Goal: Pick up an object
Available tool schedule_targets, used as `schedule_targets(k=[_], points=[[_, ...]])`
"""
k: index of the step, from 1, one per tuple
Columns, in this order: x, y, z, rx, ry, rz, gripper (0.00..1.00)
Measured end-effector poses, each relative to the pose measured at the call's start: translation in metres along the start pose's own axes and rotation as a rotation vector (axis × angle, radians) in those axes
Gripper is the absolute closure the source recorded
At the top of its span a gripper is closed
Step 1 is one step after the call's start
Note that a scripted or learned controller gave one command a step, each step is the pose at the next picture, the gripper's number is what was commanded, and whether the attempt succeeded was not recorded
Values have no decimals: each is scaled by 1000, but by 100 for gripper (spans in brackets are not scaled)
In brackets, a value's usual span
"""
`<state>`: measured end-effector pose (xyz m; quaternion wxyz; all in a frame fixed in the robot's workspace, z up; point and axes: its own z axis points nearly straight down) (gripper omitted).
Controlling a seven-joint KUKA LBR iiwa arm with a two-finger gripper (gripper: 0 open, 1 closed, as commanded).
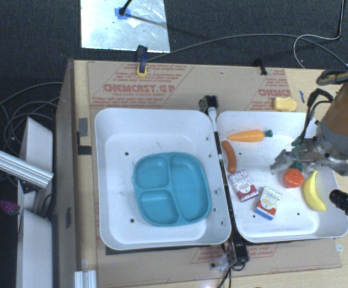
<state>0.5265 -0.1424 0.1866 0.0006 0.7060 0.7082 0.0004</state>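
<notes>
- Claw (284, 162) low in right bin (246, 221), fingers blurry; can't tell if apart or together. Arm cut off at right edge.
- Tomato (293, 178) just beside claw, partly hidden by it.
- Carrot (246, 136) lies left-right, green tip right; sausage (229, 155) and banana (313, 191) run near-far.
- 2 small cartons (243, 185), (268, 201).
- 1 blue tray (171, 188), left bin (120, 131).

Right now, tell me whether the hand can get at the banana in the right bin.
Probably yes. The hand hovers in the right bin beside the tomato, and the banana lies just past it with nothing on top. The tomato sits close on one side, so a grasp might nudge it.
</notes>
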Motion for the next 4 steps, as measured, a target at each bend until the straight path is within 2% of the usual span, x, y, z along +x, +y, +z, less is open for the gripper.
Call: schedule_targets(k=[1, 2, 3, 4], points=[[-53, 8, 102, -1, 1, 0, 0], [-54, 9, 91, -5, 0, 0, 100], [8, 64, 88, -1, 1, -1, 100], [63, 97, 2, -2, 1, -1, 100]])
